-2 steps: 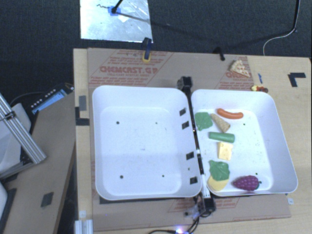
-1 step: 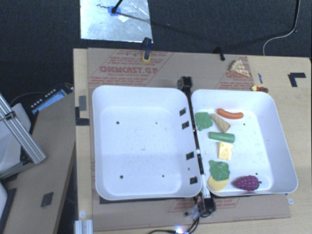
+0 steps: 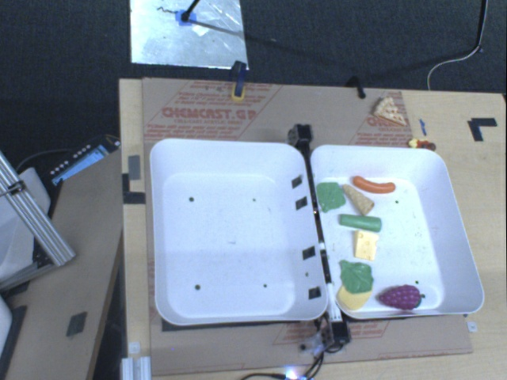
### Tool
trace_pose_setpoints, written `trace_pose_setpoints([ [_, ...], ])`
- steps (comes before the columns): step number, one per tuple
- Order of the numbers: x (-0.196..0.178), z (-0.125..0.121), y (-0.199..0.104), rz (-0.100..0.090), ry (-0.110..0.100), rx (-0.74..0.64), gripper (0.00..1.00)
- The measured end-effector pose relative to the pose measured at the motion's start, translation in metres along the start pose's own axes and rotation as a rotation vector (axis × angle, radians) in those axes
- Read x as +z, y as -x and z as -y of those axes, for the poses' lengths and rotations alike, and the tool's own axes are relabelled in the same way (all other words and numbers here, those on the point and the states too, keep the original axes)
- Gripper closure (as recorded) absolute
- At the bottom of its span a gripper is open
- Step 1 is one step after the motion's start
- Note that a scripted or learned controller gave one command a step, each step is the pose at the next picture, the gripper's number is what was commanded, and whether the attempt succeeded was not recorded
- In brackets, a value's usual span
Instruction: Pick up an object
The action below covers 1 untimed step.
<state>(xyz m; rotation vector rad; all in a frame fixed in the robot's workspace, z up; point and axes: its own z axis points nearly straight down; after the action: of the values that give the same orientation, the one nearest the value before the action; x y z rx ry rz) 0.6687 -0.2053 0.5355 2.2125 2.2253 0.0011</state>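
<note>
– White plastic, shallow, rounded corners: is that right-hand bin (image 3: 455,212) where the pieces lie?

– Yes, all in its left half. Near its far wall lies a red-orange toy sausage (image 3: 374,185). Just below that a tan wedge-shaped toy (image 3: 358,199) touches a flat green leaf-shaped toy (image 3: 330,196), which sits against the bin's left wall.

– And towards the middle of that bin?

– A green stick-shaped toy (image 3: 360,222) lies crosswise, and a pale yellow block like cheese (image 3: 365,245) is just beside it on the near side.

– The near wall?

– A second green leafy toy (image 3: 356,275) overlaps a rounded yellow toy (image 3: 353,298) in the near-left corner. A purple toy grape bunch (image 3: 400,296) lies just to their right, close to the near wall.

– Anything outside that bin?

– A toy pizza slice (image 3: 390,110) rests on the brown board beyond its far wall. The matching white bin (image 3: 230,228) adjoins its left wall, with small black clips (image 3: 305,204) along the seam.
</note>
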Motion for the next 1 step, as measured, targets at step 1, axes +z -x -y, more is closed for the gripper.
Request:
trace_pose_setpoints([
  [1,0.0000,0.0000,0.0000,0.000,0.000,0.000,1.00],
])
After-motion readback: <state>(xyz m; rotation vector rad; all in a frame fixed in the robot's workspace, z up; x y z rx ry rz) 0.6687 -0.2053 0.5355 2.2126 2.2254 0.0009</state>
